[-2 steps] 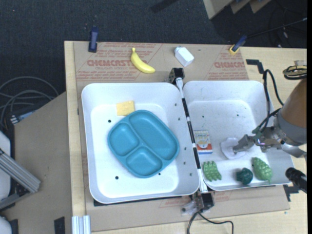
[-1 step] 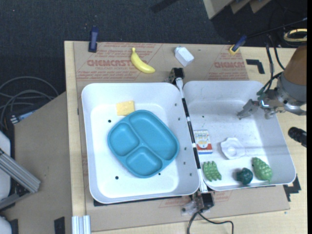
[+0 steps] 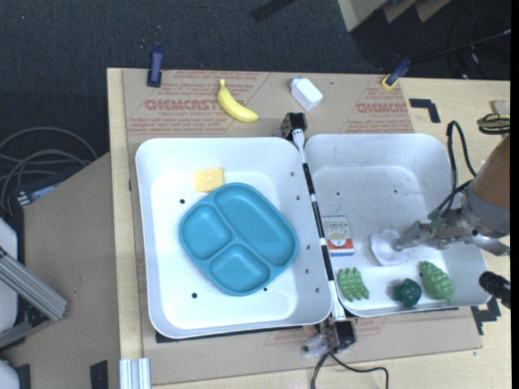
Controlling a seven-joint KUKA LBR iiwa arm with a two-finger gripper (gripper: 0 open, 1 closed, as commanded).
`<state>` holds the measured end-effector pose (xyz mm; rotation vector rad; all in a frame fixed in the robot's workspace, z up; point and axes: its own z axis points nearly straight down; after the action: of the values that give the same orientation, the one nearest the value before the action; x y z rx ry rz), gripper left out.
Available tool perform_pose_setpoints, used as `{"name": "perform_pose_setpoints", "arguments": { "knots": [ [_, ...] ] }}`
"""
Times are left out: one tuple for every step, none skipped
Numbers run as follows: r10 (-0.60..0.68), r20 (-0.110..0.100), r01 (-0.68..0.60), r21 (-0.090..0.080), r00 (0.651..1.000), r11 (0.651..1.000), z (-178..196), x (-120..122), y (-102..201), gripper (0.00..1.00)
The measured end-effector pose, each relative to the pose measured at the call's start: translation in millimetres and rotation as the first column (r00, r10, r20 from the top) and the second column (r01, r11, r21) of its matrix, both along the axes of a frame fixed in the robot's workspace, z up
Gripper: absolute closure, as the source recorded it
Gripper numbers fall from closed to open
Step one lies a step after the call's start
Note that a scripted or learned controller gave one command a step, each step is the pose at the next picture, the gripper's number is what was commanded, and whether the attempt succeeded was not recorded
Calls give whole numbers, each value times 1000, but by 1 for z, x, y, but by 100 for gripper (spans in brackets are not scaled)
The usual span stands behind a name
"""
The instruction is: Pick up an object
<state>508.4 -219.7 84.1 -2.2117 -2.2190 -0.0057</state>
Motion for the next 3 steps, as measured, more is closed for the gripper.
{"name": "perform_pose_setpoints", "arguments": {
  "knots": [
    [-2,7,2,-10,1000,1000,105,65,0,0],
    [0,3,0,-4,1000,1000,9,-1,-1,0],
    [-2,9,2,-10,1000,1000,129,103,-4,0]
  ]
}}
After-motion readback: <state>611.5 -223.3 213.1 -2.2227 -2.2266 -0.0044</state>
